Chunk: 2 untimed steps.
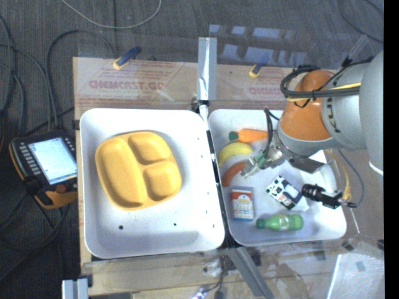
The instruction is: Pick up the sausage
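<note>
- The sausage (232, 172) lies in the right bin (333, 229), near its left wall, a curved reddish-brown piece tucked just under the banana (235, 152).
- It looks light, smooth and probably a bit slippery; I'd pinch across its middle, away from the banana.
- The gripper (260, 161) hangs low, just beside the sausage's upper end. Whether its jaws are spread or pressed together, I cannot tell from here.
- A carrot (252, 134), small carton (242, 204) and green bottle (280, 222) crowd nearby.
</note>
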### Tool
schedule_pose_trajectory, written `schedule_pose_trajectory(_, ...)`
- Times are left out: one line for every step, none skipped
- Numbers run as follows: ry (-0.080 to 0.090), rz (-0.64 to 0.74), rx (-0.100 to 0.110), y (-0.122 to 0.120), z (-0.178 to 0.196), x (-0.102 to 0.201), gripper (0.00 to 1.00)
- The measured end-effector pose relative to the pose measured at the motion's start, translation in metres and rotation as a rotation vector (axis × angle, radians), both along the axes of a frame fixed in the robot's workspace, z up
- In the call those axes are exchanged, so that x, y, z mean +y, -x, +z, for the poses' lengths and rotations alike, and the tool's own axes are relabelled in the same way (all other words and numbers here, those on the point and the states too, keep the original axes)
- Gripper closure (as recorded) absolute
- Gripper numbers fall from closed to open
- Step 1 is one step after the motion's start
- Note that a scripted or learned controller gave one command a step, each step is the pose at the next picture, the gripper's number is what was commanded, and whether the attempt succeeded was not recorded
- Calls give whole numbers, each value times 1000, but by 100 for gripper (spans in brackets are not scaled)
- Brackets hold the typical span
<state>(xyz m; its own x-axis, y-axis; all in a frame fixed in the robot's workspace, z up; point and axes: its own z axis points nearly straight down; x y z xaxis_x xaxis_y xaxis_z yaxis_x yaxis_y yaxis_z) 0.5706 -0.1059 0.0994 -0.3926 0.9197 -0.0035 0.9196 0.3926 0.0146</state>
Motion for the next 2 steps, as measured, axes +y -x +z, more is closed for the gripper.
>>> schedule_pose_trajectory(0, 0, 0, 0, 0, 0, 0)
schedule_pose_trajectory(9, 327, 6, -21, -9, -1, 0)
